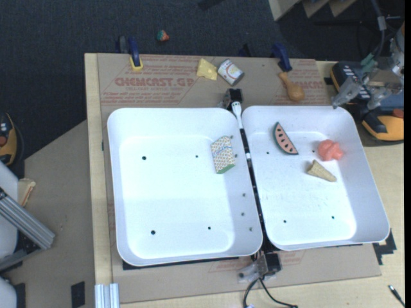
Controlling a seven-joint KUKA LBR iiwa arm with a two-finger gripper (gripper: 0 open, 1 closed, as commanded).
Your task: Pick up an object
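The worktop (103, 172) carried two shallow white bins side by side. The left bin (173, 236) held one thing, a small patterned packet (222, 154) in pale green and white, lying near its right wall. The right bin (308, 230) held three things toward its far end: a watermelon slice (284, 138) with a green rind and red flesh, a rounded pink lump (330, 149) to its right, and a tan wedge (320, 171) just below the lump. The three lay apart from one another. The gripper (350, 92) hung beyond the right bin's far right corner, above the board; whether it was open or closed could not be told.
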